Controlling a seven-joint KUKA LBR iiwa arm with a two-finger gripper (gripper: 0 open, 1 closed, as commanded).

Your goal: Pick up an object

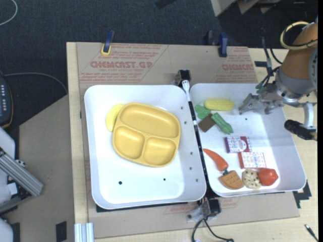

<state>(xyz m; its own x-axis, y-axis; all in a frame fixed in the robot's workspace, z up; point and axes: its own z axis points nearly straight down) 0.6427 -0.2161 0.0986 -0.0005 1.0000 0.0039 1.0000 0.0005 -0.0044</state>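
My gripper (260, 104) hangs over right bin's (287, 145) top edge, jaws spread partway, nothing in them. Corn (219, 104) lies just to its left, long axis running across toward me; nearest pick.

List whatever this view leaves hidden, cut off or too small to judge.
- End effector: too small and blurred; finger state and any contents unreadable.
- Yellow item: mostly hidden under the yellow divided tray.
- Arm: cut off by the right edge.
- Red-and-white packets: print too small.
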